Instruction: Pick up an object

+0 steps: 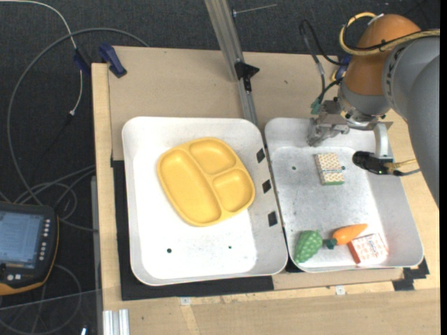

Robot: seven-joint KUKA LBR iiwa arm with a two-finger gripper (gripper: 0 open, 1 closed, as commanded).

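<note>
So the closest candidate is the small patterned block (330,168) sitting in the upper part of the right bin (307,208), nothing touching it. It lies just below the claw (323,132) and a touch to the right in the camera view, with its long axis running roughly up-down the frame — so I'd guess a short drop toward the near edge does it. Can't tell whether the claw is apart or together, it's too small and dark. Further off, along the bin's near edge — a green veggie toy (308,246), a carrot (347,234) and a red-and-white box (368,248). The yellow divided plate (204,181) sits in the left bin (140,215).
</note>
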